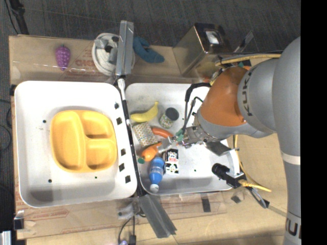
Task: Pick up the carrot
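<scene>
Carrot (151,151) lying in the right bin (204,184), near its left wall, just above a blue bottle (156,171) and below a banana (144,114); tool (180,138) low over the bin just right of the carrot, opening impossible to judge; yellow divided tray (84,139) resting in the left bin (30,137).
</scene>
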You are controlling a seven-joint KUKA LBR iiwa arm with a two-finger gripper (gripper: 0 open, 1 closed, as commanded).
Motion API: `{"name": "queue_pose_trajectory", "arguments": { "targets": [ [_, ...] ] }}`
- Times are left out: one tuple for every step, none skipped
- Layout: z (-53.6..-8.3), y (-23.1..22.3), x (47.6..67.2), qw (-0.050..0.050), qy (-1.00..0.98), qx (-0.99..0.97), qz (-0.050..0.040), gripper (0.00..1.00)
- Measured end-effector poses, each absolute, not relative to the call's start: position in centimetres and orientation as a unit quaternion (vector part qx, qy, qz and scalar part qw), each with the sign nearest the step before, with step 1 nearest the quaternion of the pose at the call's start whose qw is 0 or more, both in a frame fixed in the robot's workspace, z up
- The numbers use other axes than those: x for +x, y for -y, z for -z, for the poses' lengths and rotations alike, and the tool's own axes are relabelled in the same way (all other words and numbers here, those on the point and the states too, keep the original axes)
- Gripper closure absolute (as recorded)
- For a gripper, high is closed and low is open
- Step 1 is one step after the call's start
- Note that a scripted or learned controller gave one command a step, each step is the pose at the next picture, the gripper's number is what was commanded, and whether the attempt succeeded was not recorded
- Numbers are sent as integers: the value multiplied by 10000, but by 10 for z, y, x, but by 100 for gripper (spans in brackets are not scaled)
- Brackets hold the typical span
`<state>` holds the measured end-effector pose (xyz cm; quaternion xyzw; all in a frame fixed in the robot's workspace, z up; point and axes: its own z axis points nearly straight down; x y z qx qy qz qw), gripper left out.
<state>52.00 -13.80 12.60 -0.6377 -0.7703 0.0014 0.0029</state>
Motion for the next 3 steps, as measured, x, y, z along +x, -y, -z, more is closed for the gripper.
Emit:
{"name": "queue_pose_trajectory", "arguments": {
  "targets": [
    [-94, 97, 523, -14, 7937, -6083, 9, 0],
    [-103, 98, 523, -6, 7946, -6072, 1, 100],
    [-192, 56, 572, 10, 7578, -6525, -7, 100]
  ]
}}
